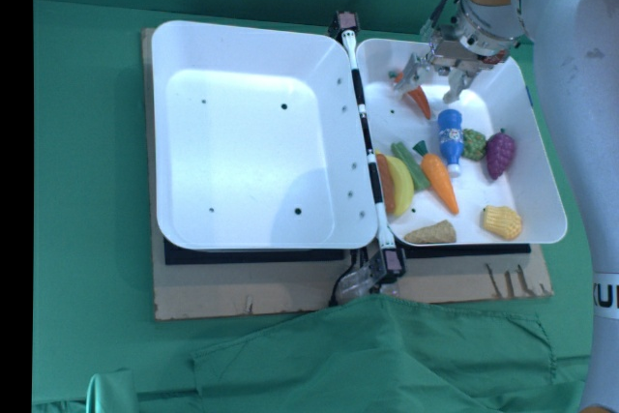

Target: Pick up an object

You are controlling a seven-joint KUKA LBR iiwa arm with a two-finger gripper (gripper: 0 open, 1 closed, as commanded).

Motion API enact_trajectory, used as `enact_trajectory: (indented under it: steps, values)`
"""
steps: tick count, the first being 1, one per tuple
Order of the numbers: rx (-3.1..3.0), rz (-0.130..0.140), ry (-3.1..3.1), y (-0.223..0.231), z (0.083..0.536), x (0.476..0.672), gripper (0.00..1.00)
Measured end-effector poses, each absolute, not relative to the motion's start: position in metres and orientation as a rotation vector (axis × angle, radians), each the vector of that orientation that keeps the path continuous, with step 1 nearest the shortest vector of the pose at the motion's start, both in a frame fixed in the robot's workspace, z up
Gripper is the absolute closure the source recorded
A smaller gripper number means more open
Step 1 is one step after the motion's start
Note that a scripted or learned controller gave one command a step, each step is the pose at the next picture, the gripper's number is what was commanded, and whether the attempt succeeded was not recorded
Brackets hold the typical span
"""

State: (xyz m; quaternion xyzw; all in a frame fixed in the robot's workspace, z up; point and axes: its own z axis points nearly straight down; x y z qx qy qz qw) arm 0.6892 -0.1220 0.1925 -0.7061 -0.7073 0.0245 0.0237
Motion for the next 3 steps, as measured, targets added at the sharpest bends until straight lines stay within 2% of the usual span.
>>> enact_trajectory:
  steps: [1,2,3]
  values:
    - [-2.236,-0.011,-2.224,-0.12,0.185,0.66,0.0]
    - [-2.226,-0.018,-2.235,-0.058,0.289,0.67,0.0]
    - [-2.23,0.008,-2.21,-0.109,0.209,0.634,0.0]
